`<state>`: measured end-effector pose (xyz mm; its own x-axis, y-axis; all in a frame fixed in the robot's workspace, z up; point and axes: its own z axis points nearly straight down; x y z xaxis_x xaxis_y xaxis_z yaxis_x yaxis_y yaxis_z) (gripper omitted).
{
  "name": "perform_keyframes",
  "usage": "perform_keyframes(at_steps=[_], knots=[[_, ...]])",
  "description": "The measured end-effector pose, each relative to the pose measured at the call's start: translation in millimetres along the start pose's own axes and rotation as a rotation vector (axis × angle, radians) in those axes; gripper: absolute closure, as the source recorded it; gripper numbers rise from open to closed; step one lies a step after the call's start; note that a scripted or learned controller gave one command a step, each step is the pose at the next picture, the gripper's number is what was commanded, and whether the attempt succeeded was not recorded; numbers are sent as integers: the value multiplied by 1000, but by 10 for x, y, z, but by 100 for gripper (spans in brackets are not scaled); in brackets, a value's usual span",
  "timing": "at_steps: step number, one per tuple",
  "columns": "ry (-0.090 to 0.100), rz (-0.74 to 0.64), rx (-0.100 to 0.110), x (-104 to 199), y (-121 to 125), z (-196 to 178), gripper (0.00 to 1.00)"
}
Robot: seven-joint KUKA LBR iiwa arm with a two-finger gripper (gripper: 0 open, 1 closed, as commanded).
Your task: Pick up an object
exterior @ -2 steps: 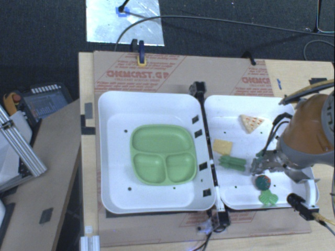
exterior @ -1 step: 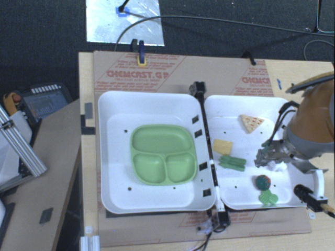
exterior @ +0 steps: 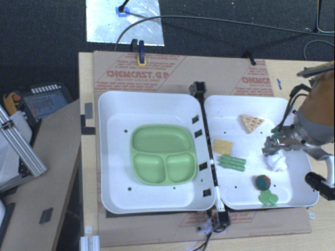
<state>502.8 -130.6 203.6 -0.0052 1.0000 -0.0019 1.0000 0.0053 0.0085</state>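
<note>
Jaw state: can't tell, too blurred. Gripper [exterior: 273, 144] low in rt bin [exterior: 298, 104], near its rt wall, right above a white crumpled obj [exterior: 278, 162], poss. touching. Further out in same bin: pizza-slice toy [exterior: 252, 123] up top, yellow block [exterior: 222, 147] and green bean pod [exterior: 232, 163] nr the divider, dark red-green ball [exterior: 263, 181] and green leafy piece [exterior: 268, 197] at front. Lt bin [exterior: 112, 106]: green divided plate [exterior: 162, 153], centred.

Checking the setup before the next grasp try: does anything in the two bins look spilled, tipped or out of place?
Nothing stands out. The green tray sits flat in the left bin; the toy pieces lie apart in the right bin.
</note>
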Motion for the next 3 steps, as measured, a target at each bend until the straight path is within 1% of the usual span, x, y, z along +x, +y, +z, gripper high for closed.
perform_keyframes(at_steps=[1,2,3], knots=[[1,1,6,-1,9,-12,100],[4,-4,6,496,147,53,100],[4,-5,7,1008,227,99,100]])
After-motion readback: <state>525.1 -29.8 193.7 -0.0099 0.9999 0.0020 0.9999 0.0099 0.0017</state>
